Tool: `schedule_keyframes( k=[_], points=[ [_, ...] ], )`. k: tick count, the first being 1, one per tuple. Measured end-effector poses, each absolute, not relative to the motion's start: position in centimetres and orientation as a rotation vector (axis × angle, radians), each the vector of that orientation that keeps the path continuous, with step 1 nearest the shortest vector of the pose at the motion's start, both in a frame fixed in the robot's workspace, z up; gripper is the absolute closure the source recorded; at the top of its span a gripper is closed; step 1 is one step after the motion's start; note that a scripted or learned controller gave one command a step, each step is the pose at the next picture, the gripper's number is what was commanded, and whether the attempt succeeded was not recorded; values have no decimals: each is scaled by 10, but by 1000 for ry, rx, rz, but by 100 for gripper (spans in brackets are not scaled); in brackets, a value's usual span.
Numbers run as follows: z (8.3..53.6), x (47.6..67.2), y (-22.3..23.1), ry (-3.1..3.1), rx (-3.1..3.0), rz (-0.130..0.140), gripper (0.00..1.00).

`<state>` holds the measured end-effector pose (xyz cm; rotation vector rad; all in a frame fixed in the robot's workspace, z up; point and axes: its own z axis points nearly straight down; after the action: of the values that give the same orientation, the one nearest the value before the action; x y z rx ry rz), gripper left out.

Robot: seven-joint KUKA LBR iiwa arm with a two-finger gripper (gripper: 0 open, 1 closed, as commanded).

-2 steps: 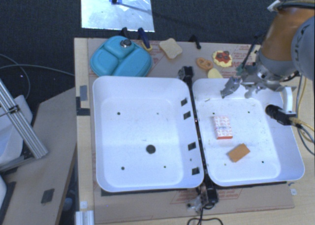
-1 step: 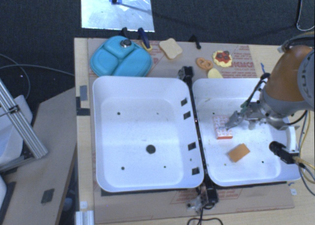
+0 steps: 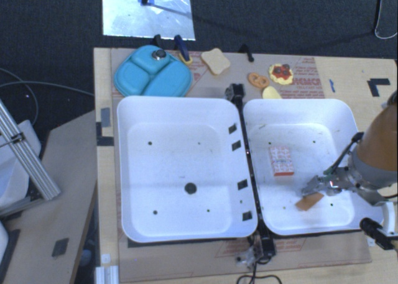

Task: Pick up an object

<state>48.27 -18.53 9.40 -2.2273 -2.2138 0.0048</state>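
Note:
In the right bin lie two objects. A small block with a red and white checked face rests near the bin's middle. A flat tan-orange piece lies toward the front right. My gripper hangs low at the end of the grey and orange arm, just above and slightly right of the tan-orange piece, very close to it. Contact between them cannot be made out. The left bin holds a small dark disc.
Behind the bins sit a blue divided plate, a toast slice, a pretzel, a small round pizza toy and a yellow piece. A black divider with clips runs between the bins.

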Motion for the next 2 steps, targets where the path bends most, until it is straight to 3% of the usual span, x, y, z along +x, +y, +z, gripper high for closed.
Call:
schedule_keyframes(
  k=[1,2],
  points=[
    [107,488,-183,-2227,-2227,-4,100],
    [90,491,-205,-2224,-2219,-10,100]
  ],
)
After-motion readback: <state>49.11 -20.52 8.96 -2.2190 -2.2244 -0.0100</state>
